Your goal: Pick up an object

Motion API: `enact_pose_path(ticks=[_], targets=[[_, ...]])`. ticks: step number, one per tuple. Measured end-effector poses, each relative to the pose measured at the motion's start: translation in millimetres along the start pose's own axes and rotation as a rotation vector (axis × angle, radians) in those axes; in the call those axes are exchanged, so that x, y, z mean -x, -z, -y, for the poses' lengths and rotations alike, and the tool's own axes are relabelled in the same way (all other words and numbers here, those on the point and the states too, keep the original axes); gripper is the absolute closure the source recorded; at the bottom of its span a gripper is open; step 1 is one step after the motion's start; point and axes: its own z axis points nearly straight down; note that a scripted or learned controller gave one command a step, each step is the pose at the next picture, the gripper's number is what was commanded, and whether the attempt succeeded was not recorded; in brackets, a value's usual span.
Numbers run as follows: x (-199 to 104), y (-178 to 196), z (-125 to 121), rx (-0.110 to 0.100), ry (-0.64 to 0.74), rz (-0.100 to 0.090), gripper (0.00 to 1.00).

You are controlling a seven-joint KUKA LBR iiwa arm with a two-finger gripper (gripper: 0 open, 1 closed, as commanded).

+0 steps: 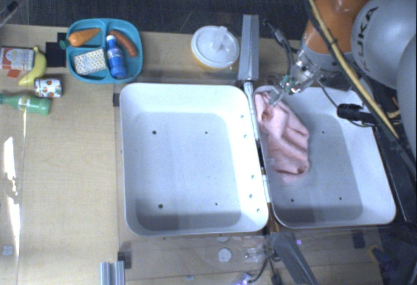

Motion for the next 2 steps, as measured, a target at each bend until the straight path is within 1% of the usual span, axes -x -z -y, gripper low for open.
enact_pose_path(ticks=[1, 2], targets=[[-21, 23, -26, -0.001, 0.023, -0.001, 1.0], [14, 28, -1, -0.003, -0.261, 0.0, 1.0]])
